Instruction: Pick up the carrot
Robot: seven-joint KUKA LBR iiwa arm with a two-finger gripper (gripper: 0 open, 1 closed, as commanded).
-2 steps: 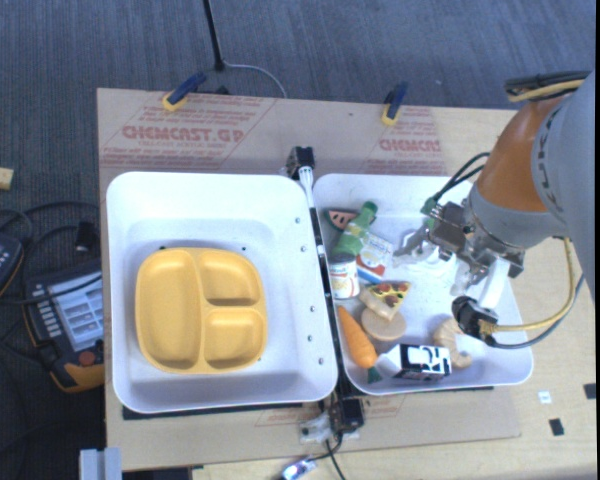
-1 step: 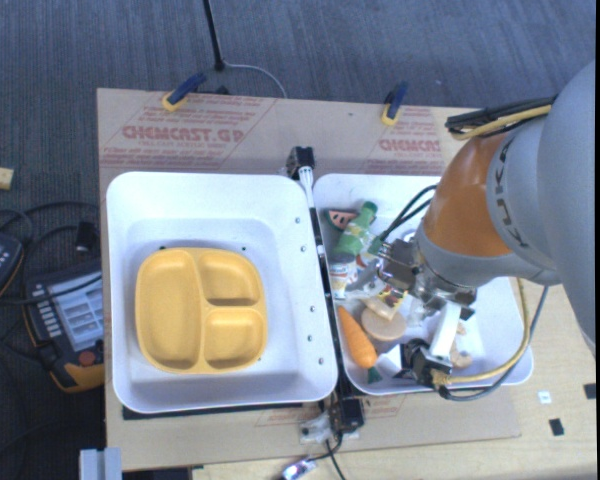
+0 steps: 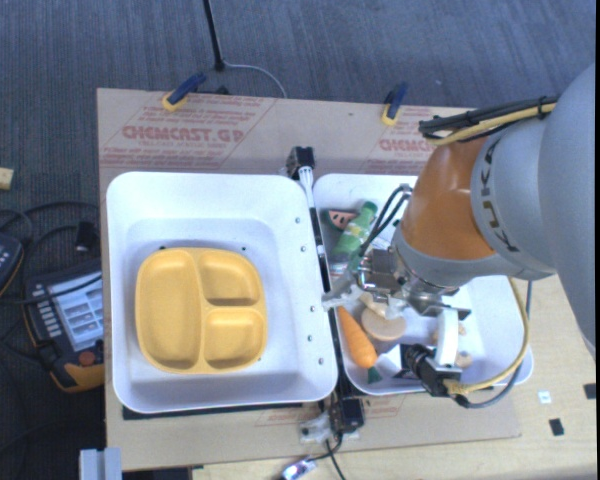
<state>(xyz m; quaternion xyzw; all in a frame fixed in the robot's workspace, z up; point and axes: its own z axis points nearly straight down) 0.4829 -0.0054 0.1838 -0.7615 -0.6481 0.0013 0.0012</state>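
Note:
An orange carrot (image 3: 357, 340) lies along the left wall of the right bin (image 3: 500, 313), near its front corner, pointing toward the front. My gripper (image 3: 372, 298) hangs low over that bin, just behind and slightly right of the carrot's thick end. The big grey and orange wrist covers much of the bin behind it. Nothing shows the carrot lifted; it rests on the bin floor.
A green bottle (image 3: 355, 230) lies at the back left of the right bin. A pale round object (image 3: 386, 322) sits beside the carrot, under the gripper. The left bin (image 3: 130, 208) holds a yellow compartment tray (image 3: 200, 308). A ridge (image 3: 320, 268) divides the two bins.

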